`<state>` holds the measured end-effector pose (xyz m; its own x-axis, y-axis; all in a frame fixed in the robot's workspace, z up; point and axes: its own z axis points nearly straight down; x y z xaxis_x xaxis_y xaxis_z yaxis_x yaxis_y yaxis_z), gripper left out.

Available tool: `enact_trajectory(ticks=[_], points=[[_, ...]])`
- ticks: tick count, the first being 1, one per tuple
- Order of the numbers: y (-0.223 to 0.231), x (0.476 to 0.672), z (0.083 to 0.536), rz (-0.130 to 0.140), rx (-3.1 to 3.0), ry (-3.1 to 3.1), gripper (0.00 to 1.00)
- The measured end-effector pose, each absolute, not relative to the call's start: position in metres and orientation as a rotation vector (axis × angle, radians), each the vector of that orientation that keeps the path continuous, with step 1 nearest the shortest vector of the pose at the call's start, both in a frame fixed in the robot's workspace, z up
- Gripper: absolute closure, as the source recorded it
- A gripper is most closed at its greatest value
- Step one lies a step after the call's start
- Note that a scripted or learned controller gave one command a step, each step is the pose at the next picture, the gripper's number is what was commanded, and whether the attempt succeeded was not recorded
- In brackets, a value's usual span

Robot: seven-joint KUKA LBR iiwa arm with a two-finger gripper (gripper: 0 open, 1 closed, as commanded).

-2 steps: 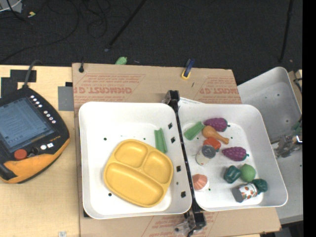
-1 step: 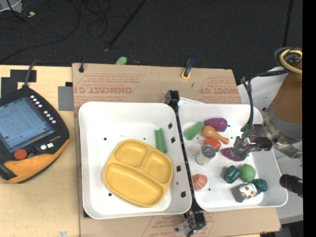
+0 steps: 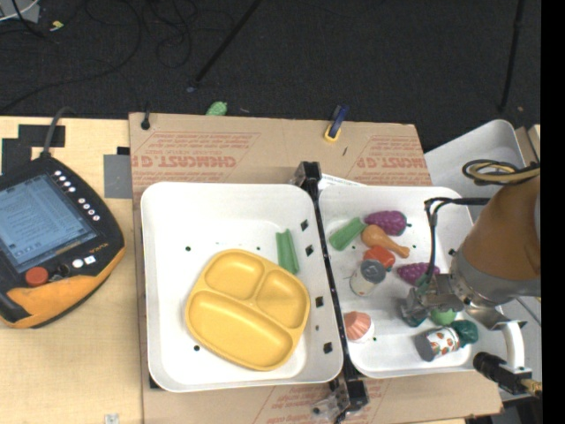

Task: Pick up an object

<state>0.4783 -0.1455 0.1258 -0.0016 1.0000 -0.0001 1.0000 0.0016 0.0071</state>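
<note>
My gripper (image 3: 422, 309) is low in the right bin (image 3: 388, 363), at its right side, below the grey arm with its orange band (image 3: 505, 237). A small green piece (image 3: 444, 315) lies right against it. A purple toy (image 3: 411, 273) sits just above it, and a grey and white can (image 3: 439, 343) lies on its side just below. Further left are a grey cylinder (image 3: 365, 276), a red piece (image 3: 380, 257), an orange drumstick (image 3: 385, 239), purple grapes (image 3: 387, 223), a green vegetable (image 3: 346, 233) and a pink-orange toy (image 3: 357, 326).
The left bin (image 3: 177, 203) holds a yellow divided tray (image 3: 247, 309) and a green stick (image 3: 287, 251). A black clip strip (image 3: 321, 263) runs between the bins. A dark green piece (image 3: 465, 331) lies by the can. A teach pendant (image 3: 44, 237) rests at far left.
</note>
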Motion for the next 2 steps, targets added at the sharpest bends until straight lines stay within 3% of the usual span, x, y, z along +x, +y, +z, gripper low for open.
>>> enact_trajectory(ticks=[1,2], points=[[-0.05,0.477,0.205,0.01,2.21,2.233,1.0],[0.005,0.503,0.186,-0.002,2.22,2.23,1.0]])
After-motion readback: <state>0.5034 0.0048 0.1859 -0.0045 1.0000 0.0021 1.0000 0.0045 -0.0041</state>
